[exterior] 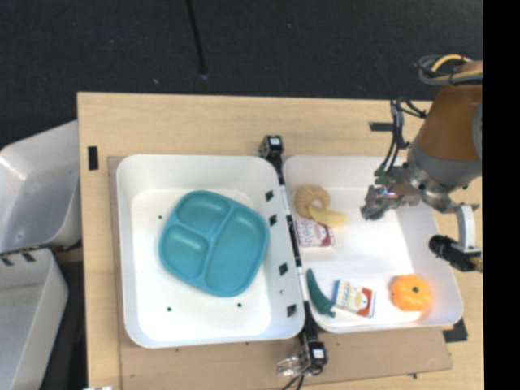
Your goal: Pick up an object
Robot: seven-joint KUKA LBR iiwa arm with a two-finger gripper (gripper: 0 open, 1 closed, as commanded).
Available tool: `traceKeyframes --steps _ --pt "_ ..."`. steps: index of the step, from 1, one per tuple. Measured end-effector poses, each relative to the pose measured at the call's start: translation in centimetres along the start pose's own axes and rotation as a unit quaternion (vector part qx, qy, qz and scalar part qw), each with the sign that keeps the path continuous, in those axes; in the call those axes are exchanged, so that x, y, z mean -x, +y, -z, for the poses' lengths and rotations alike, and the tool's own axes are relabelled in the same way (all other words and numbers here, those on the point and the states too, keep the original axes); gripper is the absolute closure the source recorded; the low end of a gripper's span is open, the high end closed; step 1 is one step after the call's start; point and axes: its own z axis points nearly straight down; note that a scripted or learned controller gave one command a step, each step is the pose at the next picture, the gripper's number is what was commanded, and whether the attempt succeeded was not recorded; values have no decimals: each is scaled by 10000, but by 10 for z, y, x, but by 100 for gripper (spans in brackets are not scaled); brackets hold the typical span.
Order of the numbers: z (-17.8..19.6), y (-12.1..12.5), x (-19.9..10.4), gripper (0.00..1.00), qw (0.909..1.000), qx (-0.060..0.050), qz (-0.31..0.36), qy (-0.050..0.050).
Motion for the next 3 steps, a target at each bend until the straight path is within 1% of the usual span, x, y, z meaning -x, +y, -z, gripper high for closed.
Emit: traceKeyframes --steps 1,2,3 --pt "-1 11 -49 100 10000 6 40 5" --pt "3 11 -93 100 10000 -9 42 13" --pt "4 11 -144 100 10000 -12 45 13"
